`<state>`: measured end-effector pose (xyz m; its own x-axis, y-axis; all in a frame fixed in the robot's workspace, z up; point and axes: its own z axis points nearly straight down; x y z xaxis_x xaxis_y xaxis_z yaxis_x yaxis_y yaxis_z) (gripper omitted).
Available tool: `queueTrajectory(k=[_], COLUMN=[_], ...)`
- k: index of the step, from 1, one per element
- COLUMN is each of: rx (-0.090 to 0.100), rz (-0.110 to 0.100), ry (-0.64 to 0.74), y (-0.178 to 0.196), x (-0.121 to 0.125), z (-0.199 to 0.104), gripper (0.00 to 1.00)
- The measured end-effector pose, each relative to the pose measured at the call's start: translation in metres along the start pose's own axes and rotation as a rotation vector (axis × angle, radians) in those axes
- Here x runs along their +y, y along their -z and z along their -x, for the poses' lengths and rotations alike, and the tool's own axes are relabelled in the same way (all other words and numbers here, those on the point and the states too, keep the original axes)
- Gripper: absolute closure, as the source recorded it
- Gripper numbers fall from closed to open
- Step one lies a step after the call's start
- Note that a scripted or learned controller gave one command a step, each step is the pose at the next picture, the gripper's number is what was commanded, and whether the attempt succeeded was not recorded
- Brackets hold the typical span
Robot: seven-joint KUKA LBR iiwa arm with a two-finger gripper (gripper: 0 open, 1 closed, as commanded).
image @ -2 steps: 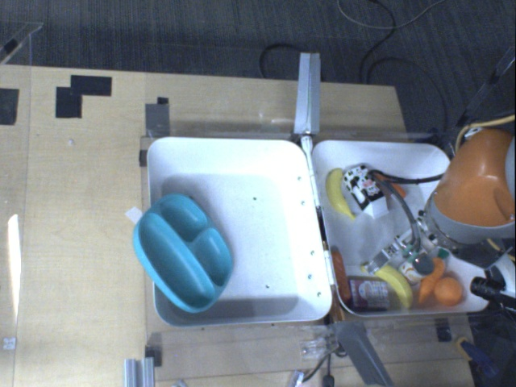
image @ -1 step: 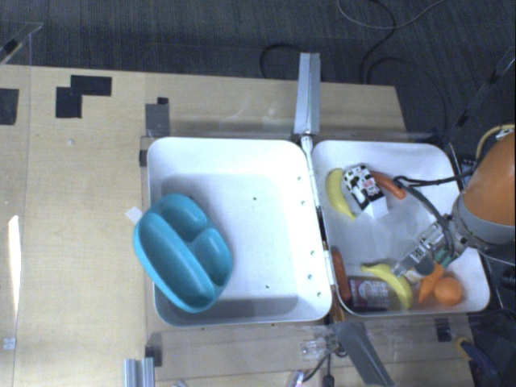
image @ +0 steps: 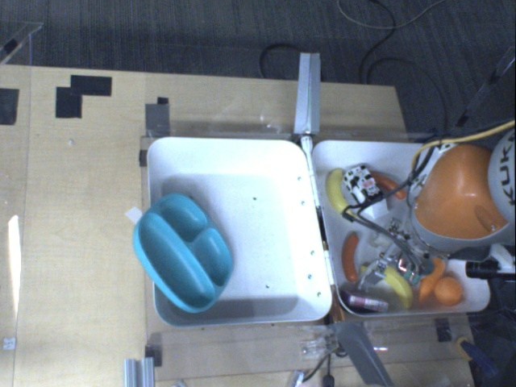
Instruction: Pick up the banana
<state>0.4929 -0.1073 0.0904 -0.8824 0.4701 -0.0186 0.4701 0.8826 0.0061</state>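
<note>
Banana lies in the right bin, long axis along the bin's left wall; pincer nearby, its grip unclear

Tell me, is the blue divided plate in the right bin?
No, the blue divided plate lies in the left bin, against its near-left corner.
</note>
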Motion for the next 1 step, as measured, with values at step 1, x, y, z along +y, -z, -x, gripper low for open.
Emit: queueTrajectory(k=[1], rx=[-0.006], rz=[0.004], ry=[-0.001], y=[0.0119], x=[0.0025], z=[0.0022], gripper=[1.0])
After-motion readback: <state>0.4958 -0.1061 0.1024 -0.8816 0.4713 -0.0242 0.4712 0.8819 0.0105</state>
